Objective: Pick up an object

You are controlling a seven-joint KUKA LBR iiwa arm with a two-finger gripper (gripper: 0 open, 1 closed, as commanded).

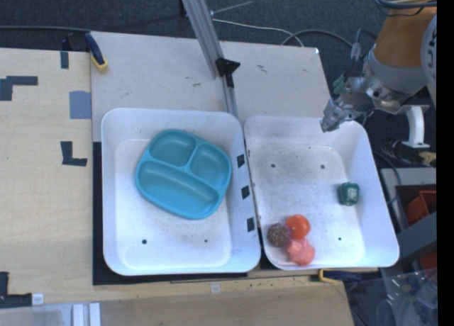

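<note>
End effector (332, 120) sits over the far right corner of the right bin (376, 197), at the rim, coming off the grey arm (404, 41) with its orange band. Nothing visible between its tips; can't tell how far open it is, too small and dark to read.

Candidate pick objects all in the right bin, all nearer the camera than the end effector. Small teal object (348, 193): below and slightly right of the end effector, close to the bin's right wall, squat, no clear long axis, standing apart from the others. Cluster at the bin's near edge, well below and a bit left of the end effector: red-orange round piece (299, 227), dark brownish-maroon round piece (279, 234) touching it on its left, pink piece (301, 252) just under both. The cluster as a whole runs roughly diagonal, upper-left to lower-right; the single pieces are roundish, the pink one slightly elongated along that same diagonal.

Left bin (113, 197), well left of the end effector, holds a blue divided plate (183, 173), three compartments, long axis tilted upper-left to lower-right, lying flat.

A grey metal bar (202, 23) slants across the worktop (156, 69) up-left of the end effector, ending between the two bins.
</note>
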